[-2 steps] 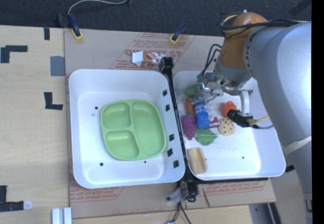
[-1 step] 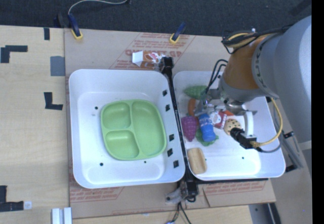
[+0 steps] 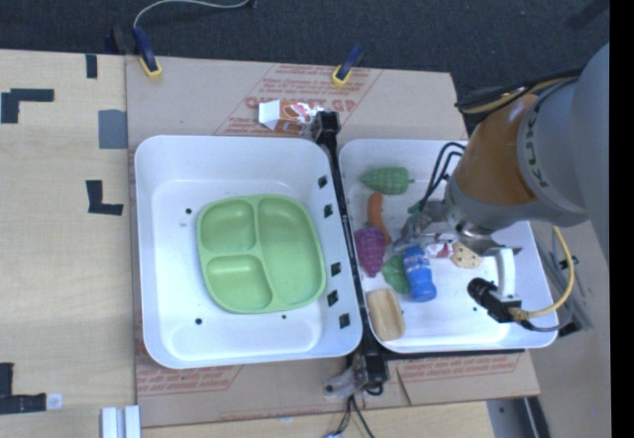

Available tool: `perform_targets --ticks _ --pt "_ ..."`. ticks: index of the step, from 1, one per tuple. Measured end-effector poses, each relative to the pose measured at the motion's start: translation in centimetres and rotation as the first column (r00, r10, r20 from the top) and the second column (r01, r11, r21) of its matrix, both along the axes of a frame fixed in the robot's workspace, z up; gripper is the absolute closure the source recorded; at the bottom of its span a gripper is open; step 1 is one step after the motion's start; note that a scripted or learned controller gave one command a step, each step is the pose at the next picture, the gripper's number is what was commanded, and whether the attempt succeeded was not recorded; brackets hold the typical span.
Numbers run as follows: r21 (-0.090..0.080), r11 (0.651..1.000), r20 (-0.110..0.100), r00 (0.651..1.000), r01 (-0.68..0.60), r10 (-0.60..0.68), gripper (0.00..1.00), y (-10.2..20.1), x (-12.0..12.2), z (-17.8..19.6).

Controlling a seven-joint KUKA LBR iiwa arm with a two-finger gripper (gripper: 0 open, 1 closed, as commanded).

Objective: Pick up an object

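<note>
Holding one green tray (image 3: 263, 253), the left bin (image 3: 158, 228); right bin (image 3: 515, 327): six toys; tool (image 3: 421, 240) grip unclear.

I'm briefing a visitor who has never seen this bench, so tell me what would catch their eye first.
The big grey arm with its orange band reaches in from the right over the right white bin. Its gripper sits low above a cluster of small toy foods, beside a blue bottle and purple grape bunch. In the left white bin lies a light green divided plate.
</note>
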State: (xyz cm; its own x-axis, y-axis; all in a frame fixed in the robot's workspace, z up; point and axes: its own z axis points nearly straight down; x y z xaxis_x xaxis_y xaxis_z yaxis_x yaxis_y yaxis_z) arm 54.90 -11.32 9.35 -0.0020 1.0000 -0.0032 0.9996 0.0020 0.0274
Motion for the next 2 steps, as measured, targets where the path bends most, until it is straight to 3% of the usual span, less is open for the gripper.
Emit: perform_targets --ticks 1,2 --pt "0.0 1.0 -0.014 1.0 0.003 -0.003 0.0 1.2 -3.8 -0.5" --pt "0.002 1.0 -0.025 1.0 0.001 -0.001 0.0 1.0 3.5 -0.8"
